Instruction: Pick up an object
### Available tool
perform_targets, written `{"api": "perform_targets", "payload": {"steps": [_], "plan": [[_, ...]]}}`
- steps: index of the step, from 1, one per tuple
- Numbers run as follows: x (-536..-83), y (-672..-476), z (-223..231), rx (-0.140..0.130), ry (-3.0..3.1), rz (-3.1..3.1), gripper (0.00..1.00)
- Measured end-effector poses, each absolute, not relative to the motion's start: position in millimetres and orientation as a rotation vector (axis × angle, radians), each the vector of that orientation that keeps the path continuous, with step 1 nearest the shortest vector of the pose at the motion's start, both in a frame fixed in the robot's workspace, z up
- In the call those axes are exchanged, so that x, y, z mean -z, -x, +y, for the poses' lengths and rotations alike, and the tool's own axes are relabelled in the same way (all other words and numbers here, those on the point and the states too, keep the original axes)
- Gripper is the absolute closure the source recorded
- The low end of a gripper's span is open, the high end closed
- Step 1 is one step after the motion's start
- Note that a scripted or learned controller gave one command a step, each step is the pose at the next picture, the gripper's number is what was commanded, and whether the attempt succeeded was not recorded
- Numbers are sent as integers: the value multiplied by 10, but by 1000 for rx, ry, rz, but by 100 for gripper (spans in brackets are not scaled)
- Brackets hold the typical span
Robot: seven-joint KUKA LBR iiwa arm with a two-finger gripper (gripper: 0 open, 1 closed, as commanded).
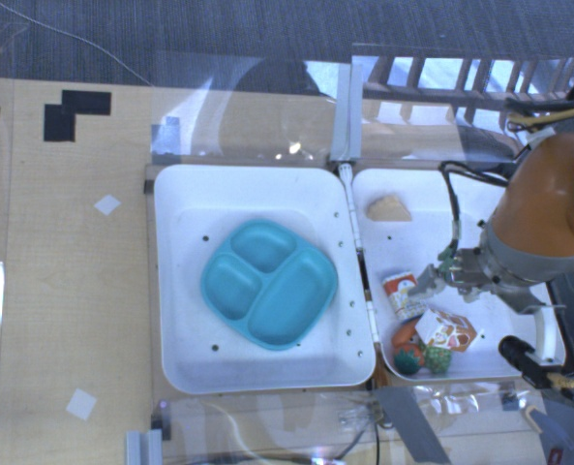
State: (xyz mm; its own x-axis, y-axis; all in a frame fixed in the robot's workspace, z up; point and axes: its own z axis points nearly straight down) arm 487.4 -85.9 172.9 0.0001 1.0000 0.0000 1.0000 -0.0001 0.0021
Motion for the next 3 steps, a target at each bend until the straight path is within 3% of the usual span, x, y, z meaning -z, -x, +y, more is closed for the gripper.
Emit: {"api": "perform_targets", "payload": {"steps": [1, 2, 3], "plan": [[-897, -5320, -819, -16, -2183, 2244, 0], [-1009, -5334, -830, -19, -2181, 2239, 100], [-909, -5480, -994, -6, -2029, 2392, 100]]}}
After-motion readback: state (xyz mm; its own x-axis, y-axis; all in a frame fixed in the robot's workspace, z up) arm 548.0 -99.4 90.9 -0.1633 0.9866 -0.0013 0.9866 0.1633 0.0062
